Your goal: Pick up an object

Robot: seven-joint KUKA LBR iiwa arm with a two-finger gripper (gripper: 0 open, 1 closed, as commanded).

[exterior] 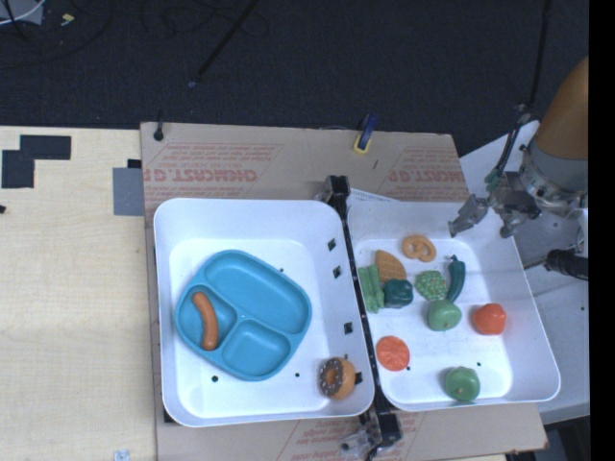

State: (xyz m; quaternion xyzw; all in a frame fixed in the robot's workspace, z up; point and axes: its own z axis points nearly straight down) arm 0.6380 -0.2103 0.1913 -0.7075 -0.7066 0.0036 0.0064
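Note:
My gripper [486, 221] hangs open over the far right corner of the right bin [538, 353], with nothing between its fingers. Below it in that bin lie a pretzel [418, 248], an orange wedge [389, 264], a green ribbed piece [370, 288], a teal piece [397, 293], a knobbly green vegetable [430, 284] and a dark green pepper [455, 279]. Nearer the front are a green apple [443, 315], a red tomato [489, 319], an orange-red round [392, 352] and a green fruit [462, 383]. The pretzel is the closest to the gripper.
The left bin [173, 248] holds a blue divided plate [259, 305] with a sausage [206, 319] in one compartment. A chocolate donut [336, 377] sits at that bin's front right corner. A black clip [336, 188] joins the bins at the back.

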